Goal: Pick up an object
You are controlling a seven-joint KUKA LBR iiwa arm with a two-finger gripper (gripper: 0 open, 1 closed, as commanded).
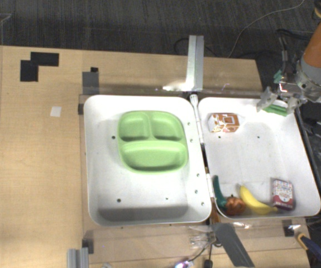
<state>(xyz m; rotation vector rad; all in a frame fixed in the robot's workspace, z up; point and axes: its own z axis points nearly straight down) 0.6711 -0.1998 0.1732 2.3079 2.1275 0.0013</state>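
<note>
The right bin (pixel 260 155) holds several objects. An orange and white packet (pixel 224 123) lies near its far left corner. Along the near edge lie a yellow banana (pixel 255 201), a small red fruit (pixel 234 205), a dark green item (pixel 218 188) and a red and white box (pixel 282 193). My gripper (pixel 277 99) hangs over the bin's far right corner, below the orange wrist band. A small green thing (pixel 276 109) sits right at the gripper's tip; whether it is held is unclear.
The left bin (pixel 101 166) holds a light green divided plate (pixel 152 140). A metal post (pixel 196 60) stands behind the seam between the bins. Cables run along the right side by the arm.
</note>
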